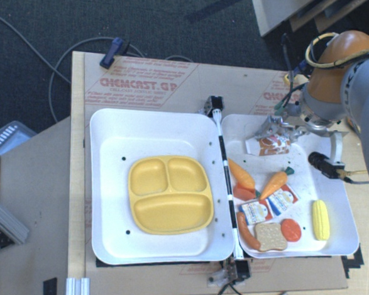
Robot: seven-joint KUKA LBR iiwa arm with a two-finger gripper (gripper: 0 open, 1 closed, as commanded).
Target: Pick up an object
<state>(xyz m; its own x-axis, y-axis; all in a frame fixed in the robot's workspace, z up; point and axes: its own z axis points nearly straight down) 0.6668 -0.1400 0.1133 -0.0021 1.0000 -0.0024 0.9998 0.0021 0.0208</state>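
Bench: brown printed board | two white bins | floor: dark carpet

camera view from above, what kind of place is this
Most likely a robotics lab test bench, not a kitchen. A grey arm with an orange band reaches over two shallow white plastic bins, the food in the right one looks like toys, such as a plastic orange carrot, and loose cables cross dark carpet.
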